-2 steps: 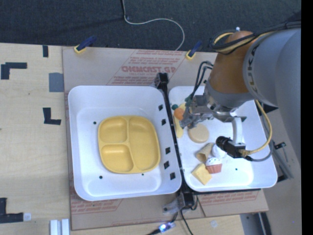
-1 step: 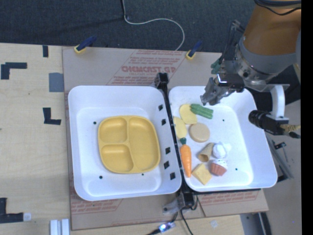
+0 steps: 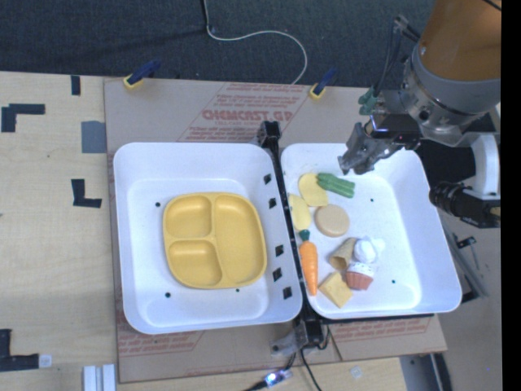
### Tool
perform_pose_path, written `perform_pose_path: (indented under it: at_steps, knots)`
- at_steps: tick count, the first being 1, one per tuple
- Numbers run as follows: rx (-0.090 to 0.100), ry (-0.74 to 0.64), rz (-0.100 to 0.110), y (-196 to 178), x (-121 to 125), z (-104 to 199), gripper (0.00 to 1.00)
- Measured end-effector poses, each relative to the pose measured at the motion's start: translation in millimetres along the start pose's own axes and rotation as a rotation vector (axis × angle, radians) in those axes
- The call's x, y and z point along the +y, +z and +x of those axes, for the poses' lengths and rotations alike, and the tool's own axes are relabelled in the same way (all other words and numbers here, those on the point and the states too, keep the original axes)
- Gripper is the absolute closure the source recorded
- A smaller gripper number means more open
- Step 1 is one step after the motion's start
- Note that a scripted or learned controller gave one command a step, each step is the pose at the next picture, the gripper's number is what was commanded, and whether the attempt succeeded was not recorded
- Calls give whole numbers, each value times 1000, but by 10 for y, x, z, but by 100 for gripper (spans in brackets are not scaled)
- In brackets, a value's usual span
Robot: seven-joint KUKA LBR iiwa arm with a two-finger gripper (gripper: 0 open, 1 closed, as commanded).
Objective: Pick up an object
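Yellow plastic cheese wedge lies at right white bin front edge; dark two-finger gripper, grip state unclear, hovers over green pickle, likely target.

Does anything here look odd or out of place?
Nothing looks spilled or broken. The toy food, such as the carrot and green pickle, lies jumbled in the right bin, while the yellow divided plate sits alone in the left bin.

Two white bins, one yellow tray, roughly seven toy foods
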State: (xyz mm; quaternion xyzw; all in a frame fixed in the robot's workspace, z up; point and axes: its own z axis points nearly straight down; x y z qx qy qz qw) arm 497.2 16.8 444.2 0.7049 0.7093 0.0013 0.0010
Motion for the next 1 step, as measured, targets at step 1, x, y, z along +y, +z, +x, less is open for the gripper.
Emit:
perform_pose_path:
  at_steps: [1]
  knots:
    - [-1,-2,7,-17,-129,605,100]
